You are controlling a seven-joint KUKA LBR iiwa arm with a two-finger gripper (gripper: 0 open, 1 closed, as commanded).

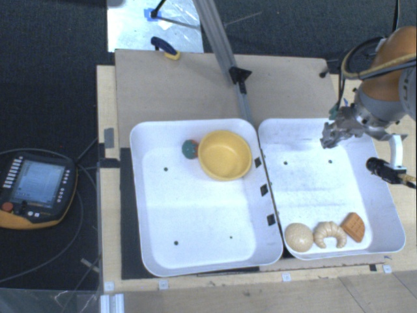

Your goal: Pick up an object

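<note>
Gripper [331, 137] sits high in right bin [306, 175], finger state unreadable; you'd best descend squarely over croissant [330, 234], avoiding its touching neighbours.

Arm [391, 83] cut off by frame's right edge behind fingers; small green object [189, 149], far left of fingers, too blurry to ID.

Yellow bowl [225, 154], upright, left bin
</note>
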